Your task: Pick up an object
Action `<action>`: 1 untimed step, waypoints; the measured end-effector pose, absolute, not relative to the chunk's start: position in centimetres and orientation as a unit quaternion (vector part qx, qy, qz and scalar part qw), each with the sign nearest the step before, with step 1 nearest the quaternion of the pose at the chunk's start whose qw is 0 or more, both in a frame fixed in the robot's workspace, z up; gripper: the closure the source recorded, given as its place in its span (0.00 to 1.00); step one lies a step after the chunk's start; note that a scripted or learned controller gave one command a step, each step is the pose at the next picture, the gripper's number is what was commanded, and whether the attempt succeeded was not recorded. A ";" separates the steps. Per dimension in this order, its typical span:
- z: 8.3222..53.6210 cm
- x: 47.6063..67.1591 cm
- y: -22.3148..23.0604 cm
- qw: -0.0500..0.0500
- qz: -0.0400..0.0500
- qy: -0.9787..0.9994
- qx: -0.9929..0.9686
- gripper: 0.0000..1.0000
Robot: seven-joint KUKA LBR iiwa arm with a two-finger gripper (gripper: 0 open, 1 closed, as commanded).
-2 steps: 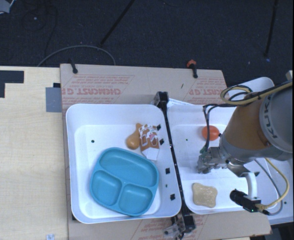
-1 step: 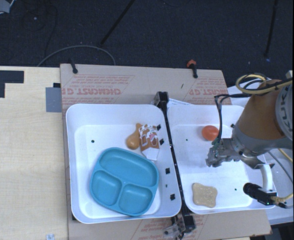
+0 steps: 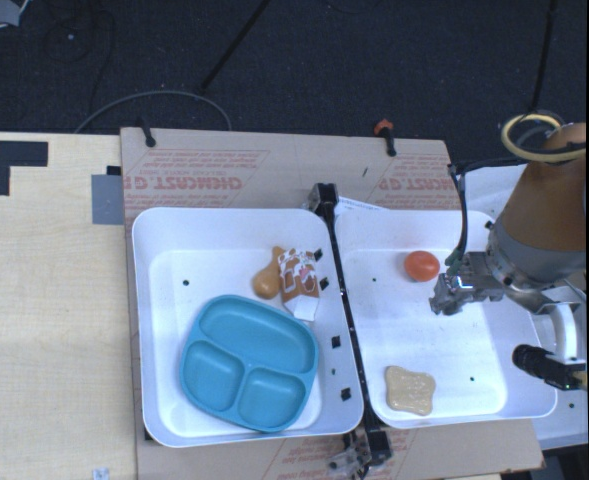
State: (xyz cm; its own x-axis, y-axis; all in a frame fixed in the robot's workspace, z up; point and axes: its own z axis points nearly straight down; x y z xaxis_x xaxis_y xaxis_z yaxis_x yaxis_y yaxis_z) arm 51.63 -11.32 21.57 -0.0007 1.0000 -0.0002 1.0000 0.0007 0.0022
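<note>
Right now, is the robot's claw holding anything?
No. The claw hangs over the right bin with nothing between its fingers. The red ball lies just beside it, apart from it.

A small round orange-red ball (image 3: 421, 265) lies in the right bin's (image 3: 479, 393) upper part.

1. Grey arm (image 3: 539, 238), thick and rounded, wearing an orange band (image 3: 559, 183) above the wrist.
2. A yellowish cable loop (image 3: 530, 133) curls on top.
3. Black cable (image 3: 462, 218) runs alongside.
4. Silvery metal gripper (image 3: 449, 296), small and blocky.
</note>
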 end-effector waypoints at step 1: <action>25.9 51.9 -10.8 0.001 0.001 0.708 0.707 1.00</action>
State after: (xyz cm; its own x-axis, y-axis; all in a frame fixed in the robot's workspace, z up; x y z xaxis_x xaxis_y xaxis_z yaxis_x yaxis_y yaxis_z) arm 51.89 -10.83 25.94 -0.0012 1.0000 -0.0001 1.0000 0.0012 0.0016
